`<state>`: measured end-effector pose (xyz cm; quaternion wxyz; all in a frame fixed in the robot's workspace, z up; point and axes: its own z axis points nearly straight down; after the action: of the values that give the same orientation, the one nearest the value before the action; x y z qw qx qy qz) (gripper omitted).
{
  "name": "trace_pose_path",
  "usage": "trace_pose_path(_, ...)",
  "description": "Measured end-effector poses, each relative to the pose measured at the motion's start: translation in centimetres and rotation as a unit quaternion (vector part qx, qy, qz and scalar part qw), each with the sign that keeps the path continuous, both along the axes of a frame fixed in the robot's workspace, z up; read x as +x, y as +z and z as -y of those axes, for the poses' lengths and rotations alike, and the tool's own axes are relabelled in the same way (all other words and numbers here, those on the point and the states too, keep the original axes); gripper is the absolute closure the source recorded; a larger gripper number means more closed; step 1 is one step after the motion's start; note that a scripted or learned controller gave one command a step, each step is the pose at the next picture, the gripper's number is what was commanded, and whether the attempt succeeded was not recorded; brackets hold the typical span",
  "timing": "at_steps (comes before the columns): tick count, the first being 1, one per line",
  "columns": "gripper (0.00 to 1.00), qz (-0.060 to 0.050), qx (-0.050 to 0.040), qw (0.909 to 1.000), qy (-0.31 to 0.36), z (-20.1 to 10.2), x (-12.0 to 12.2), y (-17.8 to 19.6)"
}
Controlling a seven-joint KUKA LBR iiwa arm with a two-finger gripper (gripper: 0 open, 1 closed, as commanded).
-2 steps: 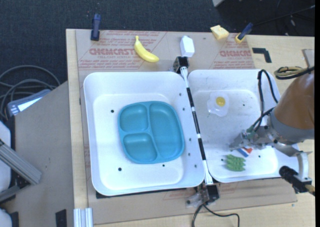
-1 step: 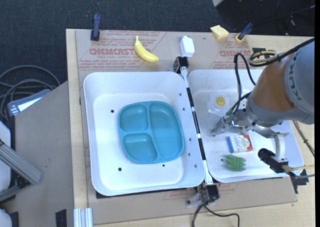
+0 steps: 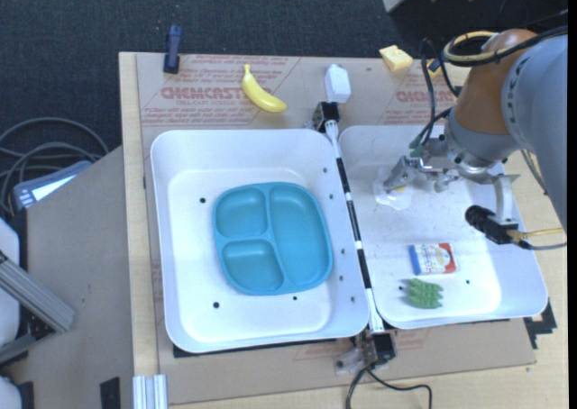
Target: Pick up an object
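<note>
Grey arm (image 3: pixel 532 83) looms closest to the lens, entering from three o'clock over the right bin (image 3: pixel 532 295). Left bin (image 3: pixel 180 308) holds a blue tray (image 3: pixel 270 238). In the right bin, a blue-and-white box (image 3: pixel 432 259) lies at five o'clock, with a green toy (image 3: pixel 422 293) just below it. The gripper (image 3: pixel 394 184) hangs at the bin's ten o'clock; whether its jaws are apart or together I cannot tell. Judged step: positioning, nothing visibly held. Next would call for descending squarely over a chosen object and closing.
</note>
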<state>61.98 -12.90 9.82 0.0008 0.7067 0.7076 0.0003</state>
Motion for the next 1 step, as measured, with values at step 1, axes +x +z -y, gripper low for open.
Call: trace_pose_path(1, 0.00, -0.001, 0.0005, 1.0000, 0.000, 0.98, -0.37, -1.29)
